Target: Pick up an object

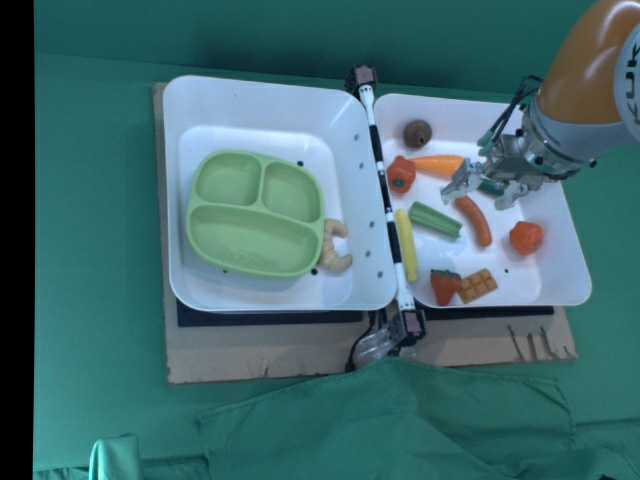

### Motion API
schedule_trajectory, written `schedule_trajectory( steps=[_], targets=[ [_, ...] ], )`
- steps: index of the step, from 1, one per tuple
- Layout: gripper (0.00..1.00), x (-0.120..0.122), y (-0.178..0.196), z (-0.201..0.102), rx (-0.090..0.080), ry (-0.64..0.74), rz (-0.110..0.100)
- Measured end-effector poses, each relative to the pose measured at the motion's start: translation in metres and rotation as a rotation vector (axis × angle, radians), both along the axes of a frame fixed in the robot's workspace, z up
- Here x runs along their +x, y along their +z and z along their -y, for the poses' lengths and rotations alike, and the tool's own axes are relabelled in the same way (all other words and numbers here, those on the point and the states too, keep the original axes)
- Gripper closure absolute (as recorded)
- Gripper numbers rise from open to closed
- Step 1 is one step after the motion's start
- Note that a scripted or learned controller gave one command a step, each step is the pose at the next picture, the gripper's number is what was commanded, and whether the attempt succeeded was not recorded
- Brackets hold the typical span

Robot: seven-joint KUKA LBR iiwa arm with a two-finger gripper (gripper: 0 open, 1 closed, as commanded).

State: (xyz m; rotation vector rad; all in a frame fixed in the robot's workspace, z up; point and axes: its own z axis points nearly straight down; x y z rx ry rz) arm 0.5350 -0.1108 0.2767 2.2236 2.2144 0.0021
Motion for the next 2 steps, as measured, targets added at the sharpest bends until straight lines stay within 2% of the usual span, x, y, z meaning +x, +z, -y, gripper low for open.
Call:
schedule_trajectory(
  steps=[2],
  targets=[
    [0.00, 0.0000, 0.0000, 0.0000, 0.000, 0.000, 0.000]
  ],
)
